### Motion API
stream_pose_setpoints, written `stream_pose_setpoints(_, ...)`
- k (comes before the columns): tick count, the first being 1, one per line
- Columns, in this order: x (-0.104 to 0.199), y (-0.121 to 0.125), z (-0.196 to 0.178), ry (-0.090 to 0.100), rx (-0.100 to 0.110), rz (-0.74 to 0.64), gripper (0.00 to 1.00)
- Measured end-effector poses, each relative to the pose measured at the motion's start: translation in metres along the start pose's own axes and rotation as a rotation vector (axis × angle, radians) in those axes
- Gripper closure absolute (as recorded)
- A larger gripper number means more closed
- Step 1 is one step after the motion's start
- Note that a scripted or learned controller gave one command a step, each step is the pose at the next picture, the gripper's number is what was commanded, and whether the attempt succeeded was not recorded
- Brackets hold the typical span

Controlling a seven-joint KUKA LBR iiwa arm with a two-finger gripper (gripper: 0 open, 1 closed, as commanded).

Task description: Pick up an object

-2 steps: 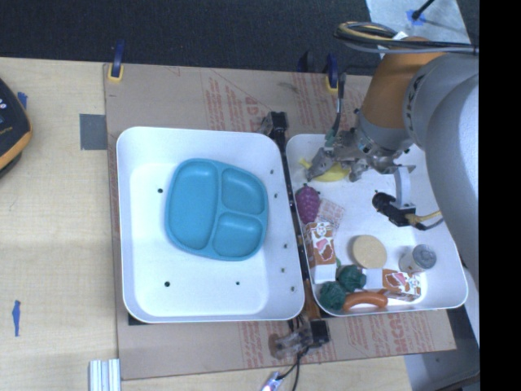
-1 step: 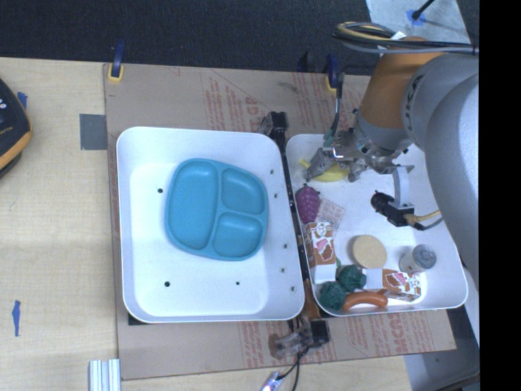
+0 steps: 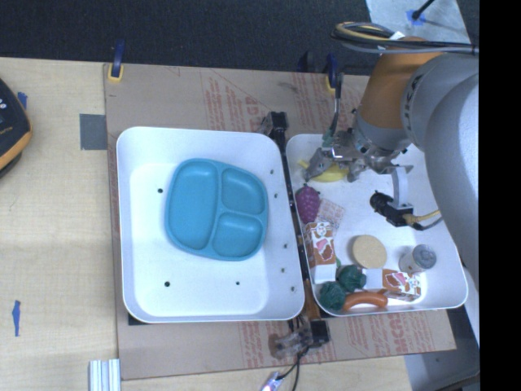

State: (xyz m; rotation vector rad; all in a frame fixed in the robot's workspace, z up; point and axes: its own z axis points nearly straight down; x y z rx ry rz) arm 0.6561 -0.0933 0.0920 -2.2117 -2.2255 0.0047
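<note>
Yellow object (image 3: 330,172) under pincer (image 3: 332,163)

Light wooden bench (image 3: 49,243), brown cardboard sheet (image 3: 203,96), dark floor (image 3: 163,15)

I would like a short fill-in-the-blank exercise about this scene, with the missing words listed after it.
1. The divided plate in the left bin has the colour ____.
2. That plate has ____ compartments.
3. The gripper is over the far end of the ____ bin, close to a yellow object.
4. The bunch of grapes has the colour ____.

Missing words: blue; three; right; purple
</note>
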Motion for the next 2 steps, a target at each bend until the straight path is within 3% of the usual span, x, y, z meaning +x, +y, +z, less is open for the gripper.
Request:
stream_pose_setpoints(1,-0.011,-0.08,0.001,-0.001,0.0,0.002,0.0)
stream_pose_setpoints(2,-0.017,-0.043,0.0,-0.001,-0.002,0.003,0.0)
